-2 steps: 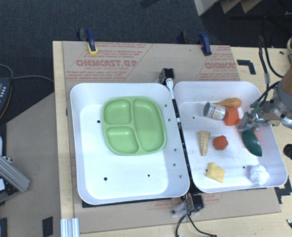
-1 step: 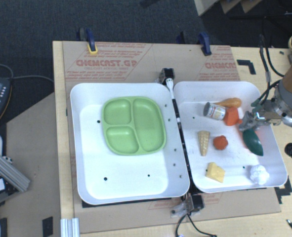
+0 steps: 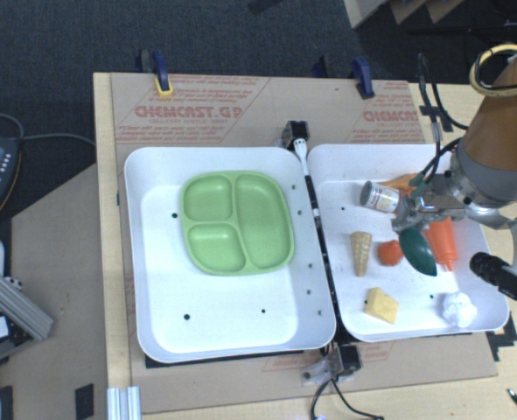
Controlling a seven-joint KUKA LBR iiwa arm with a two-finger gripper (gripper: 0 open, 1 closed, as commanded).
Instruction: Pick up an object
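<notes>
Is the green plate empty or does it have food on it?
Empty. The green plate sits in the left bin, and all three of its sections show bare green. The toy foods, like the cone, lie in the right bin.

Red "CHEMCAST G P" lettering is printed on the cardboard sheet under the bins.

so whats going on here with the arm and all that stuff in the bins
A grey and orange robot arm reaches over the right bin, its gripper low among toy items: a small can, a cone, a cheese wedge. Nothing is visibly held. The left bin holds a green divided plate.
</notes>
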